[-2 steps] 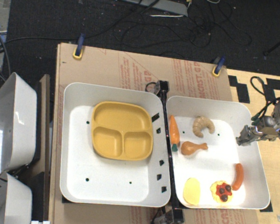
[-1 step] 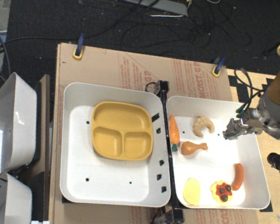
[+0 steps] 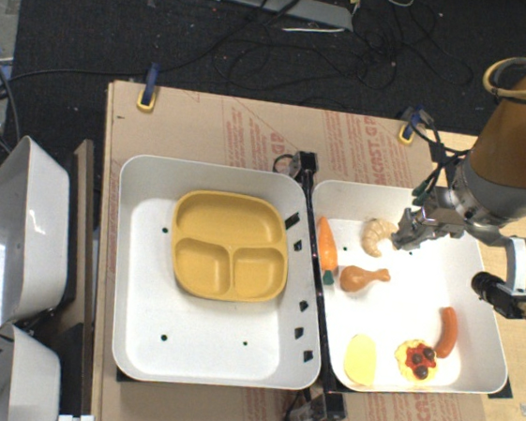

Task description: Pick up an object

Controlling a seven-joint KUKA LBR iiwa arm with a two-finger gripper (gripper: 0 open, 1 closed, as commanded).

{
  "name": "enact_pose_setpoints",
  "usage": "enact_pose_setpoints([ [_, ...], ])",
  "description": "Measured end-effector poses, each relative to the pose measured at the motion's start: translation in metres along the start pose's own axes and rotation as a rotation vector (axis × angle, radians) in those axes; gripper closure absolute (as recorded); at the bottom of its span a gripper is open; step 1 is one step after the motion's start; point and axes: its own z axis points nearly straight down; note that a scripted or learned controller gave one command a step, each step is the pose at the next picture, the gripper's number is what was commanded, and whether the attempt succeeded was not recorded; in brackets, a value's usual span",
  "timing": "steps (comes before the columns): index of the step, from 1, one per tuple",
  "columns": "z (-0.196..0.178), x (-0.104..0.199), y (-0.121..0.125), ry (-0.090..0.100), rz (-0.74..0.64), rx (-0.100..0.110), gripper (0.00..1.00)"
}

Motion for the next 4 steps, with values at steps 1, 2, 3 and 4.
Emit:
enact_pose_setpoints([
  [1, -0.009, 0.058, 0.008, 0.001, -0.002, 0.0, 1.0],
  [2, -0.015, 0.112, 0.012, 0.001, -0.001, 0.001, 1.0],
  [3, -0.008, 0.158, 0.014, 0.001, 0.0, 0.003, 1.0],
  [4, -0.014, 0.211, 0.027, 0.001, 0.0, 0.0, 1.0],
])
